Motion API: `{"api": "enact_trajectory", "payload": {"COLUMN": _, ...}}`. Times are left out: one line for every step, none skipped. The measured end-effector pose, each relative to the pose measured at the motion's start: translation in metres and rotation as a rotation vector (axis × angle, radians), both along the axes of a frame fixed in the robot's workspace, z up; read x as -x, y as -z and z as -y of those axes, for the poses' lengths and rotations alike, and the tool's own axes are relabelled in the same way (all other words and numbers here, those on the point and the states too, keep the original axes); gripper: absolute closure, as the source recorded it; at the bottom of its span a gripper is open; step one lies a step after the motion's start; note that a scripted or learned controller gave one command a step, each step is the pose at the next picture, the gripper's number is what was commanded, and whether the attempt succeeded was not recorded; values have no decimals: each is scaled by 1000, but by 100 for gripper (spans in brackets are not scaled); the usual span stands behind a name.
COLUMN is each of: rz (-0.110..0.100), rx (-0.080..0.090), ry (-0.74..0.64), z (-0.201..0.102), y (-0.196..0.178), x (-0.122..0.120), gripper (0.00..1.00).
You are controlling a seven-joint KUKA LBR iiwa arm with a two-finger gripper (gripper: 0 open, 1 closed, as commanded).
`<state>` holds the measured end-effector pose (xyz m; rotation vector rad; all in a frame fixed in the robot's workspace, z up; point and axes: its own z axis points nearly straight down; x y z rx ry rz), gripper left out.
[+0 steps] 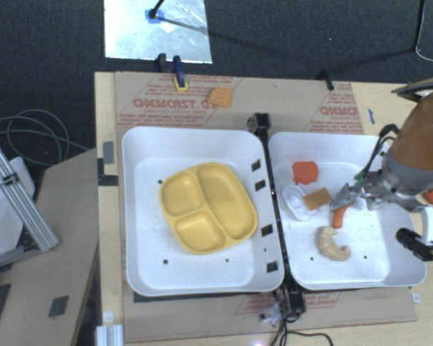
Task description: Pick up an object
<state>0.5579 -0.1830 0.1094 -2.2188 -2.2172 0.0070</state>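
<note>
My pincer [344, 204] is down in the right bin [375, 269], clenched on the orange carrot-like piece [338, 216]. Grasp looks made to me; the lift is left.

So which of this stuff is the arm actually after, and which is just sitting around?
Part of the job:
end effector
small orange carrot-like piece
red-orange block
tan flat square
beige curved lump
white crumpled item

Just lying about:
yellow three-compartment plastic plate
tan biscuit-like piece on cardboard
</note>
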Motion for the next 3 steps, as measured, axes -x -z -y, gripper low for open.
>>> {"api": "enact_trajectory", "payload": {"rz": 11, "rx": 2, "ry": -3, "z": -1, "y": -19, "x": -3, "gripper": 100}}
{"api": "enact_trajectory", "payload": {"rz": 11, "rx": 1, "ry": -3, "z": -1, "y": -19, "x": -3, "gripper": 0}}
{"api": "enact_trajectory", "payload": {"rz": 5, "rx": -1, "ry": -3, "z": -19, "y": 27, "x": 9, "gripper": 0}}
